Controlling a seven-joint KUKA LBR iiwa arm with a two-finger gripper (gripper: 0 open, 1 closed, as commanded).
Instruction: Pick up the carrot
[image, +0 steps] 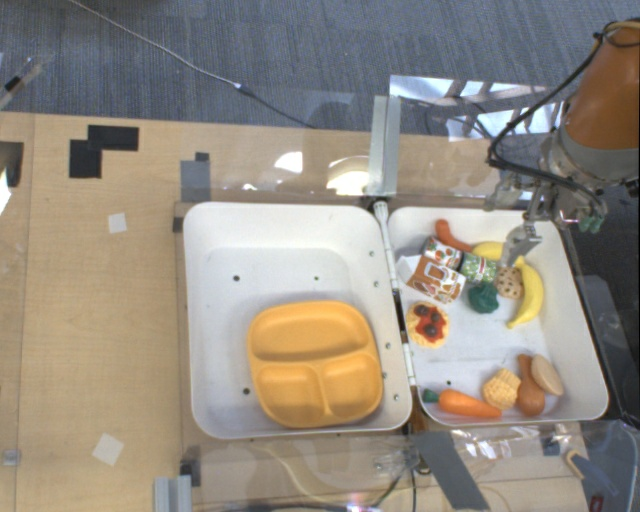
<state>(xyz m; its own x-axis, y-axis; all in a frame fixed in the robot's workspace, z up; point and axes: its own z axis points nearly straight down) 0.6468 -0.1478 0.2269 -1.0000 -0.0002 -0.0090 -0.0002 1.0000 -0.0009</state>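
- Carrot (467, 404) lay against right bin's (592, 385) front wall, open floor behind it.
- Orange, tapered, green-tipped.
- Claw (521, 243) over banana (527, 290); grip state unclear.

A light wooden bench (90, 330) carries two shallow white bins side by side, the left bin (215, 300) and the right bin (580, 340), touching along one edge. Black patches (100, 150) mark the bench's far left, with small pale squares (118, 222) nearer.
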